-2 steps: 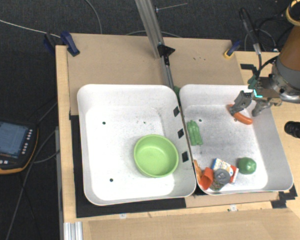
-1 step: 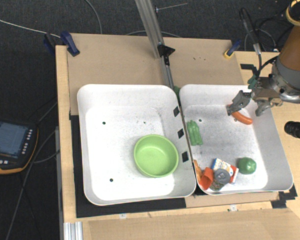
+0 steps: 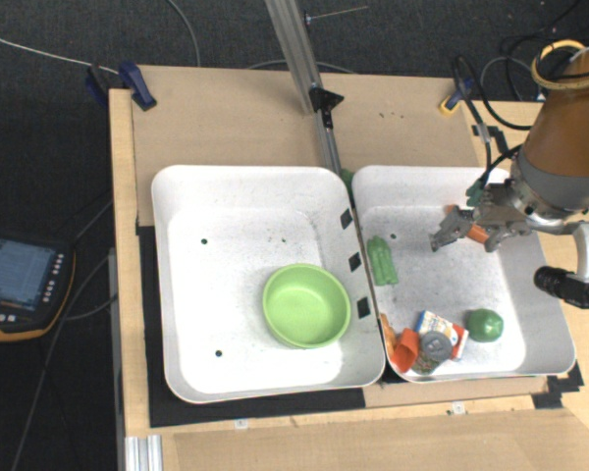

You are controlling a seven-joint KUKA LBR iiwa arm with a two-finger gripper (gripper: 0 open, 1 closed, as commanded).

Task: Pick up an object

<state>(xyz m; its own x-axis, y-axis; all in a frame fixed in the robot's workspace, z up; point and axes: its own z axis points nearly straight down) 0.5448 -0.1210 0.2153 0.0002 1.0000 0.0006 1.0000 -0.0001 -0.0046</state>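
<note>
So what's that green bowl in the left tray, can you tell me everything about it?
The green bowl is a round, light lime-green dish, plastic by the look of it, with a smooth rim and a shallow hollow. It sits upright, mouth up, on the floor of the left white bin, toward that bin's near right corner, close to the wall shared with the right bin. I can see nothing inside it, and only the bin touches it.

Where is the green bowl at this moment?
The green bowl lies in the left bin of the camera view, in its lower right part, close to the wall shared with the right bin.
</note>
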